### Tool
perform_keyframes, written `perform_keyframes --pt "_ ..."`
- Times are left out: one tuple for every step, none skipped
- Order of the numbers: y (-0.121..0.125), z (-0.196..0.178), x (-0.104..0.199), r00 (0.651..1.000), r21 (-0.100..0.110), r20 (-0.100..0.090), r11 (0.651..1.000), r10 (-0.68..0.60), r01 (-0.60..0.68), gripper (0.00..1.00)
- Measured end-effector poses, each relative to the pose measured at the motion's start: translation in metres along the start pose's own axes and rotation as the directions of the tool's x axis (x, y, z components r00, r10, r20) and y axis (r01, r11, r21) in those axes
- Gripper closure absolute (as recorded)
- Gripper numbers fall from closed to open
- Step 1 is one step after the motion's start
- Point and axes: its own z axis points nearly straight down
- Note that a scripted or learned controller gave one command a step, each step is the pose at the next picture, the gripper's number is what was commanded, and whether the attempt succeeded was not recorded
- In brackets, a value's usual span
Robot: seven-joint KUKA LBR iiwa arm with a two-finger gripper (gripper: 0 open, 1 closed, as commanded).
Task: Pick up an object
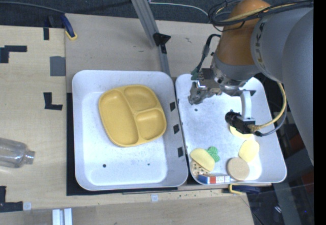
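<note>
Bench [35, 117]: a pale wooden top, marked with dark tape pieces, on which two shallow white bins are set side by side.

Left bin [86, 168]: one yellow divided plate [132, 115] with three compartments is laid flat in its upper middle, clear of the walls. A few dark specks are seen on the floor below it.

Right bin [204, 122]: small objects are gathered along the near edge and the right side. A yellow oblong piece [201, 158] is found at the near-left corner, with a green leafy item [213, 153] touching its right end. A tan round disc [238, 168] is placed just to the right of these, and a pale yellow oval piece [249, 150] lies just above the disc. Another yellow item [237, 129] is partly covered by a black fitting with a cable, higher on the right side; what it is cannot be told.

Arm [242, 35]: grey with an orange band, entered from the right and held over the upper part of the right bin.

Gripper [196, 97]: pointed down over the upper left of the right bin, well apart from the objects at the near edge. How far the fingers are parted cannot be told from this angle, and nothing is seen between them.

Off the bins: a clear plastic bottle [14, 153] is laid on its side at the left edge of the bench.
</note>
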Motion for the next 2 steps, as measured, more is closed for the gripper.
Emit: perform_keyframes --pt "-0.037 0.016 0.031 1.0 0.002 -0.003 1.0 -0.006 0.006 1.0" --pt "-0.063 0.026 0.008 1.0 0.002 -0.001 1.0 -0.001 0.001 1.0"
